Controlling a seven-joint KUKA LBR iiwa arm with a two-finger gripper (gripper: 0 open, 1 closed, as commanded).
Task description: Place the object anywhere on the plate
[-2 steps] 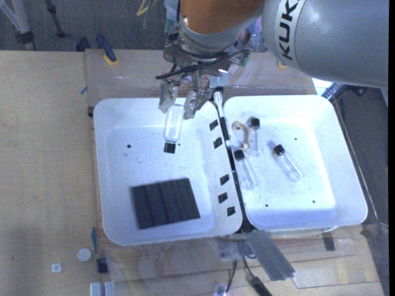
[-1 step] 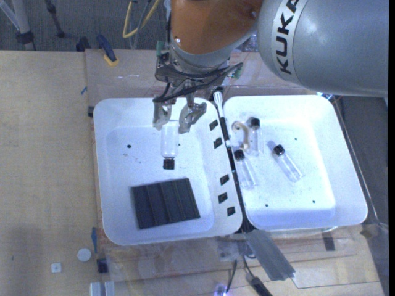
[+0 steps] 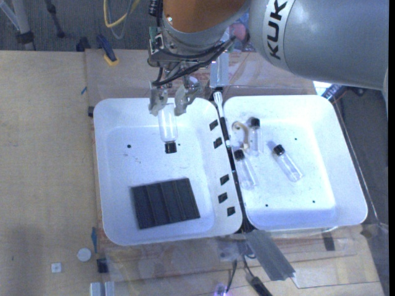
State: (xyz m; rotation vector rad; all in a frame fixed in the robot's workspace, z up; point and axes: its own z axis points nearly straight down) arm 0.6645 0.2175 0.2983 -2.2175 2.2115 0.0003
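The grey arm (image 3: 321, 29) reaches in from the right edge of the camera view and bends down over the far edge of the left bin (image 3: 111, 165), its orange band sitting directly above the wrist. The gripper (image 3: 168, 105) points downward, its two fingers (image 3: 157, 102) closed on the upper end of a clear vial (image 3: 167, 130), which hangs upright between them with its black cap at the bottom, over the far half of the left bin's floor. The dark ribbed plate (image 3: 165, 203) lies flat near the left bin's near edge, well apart from the vial. In the right bin (image 3: 345, 190), three more clear vials (image 3: 287, 162) lie towards its left side.
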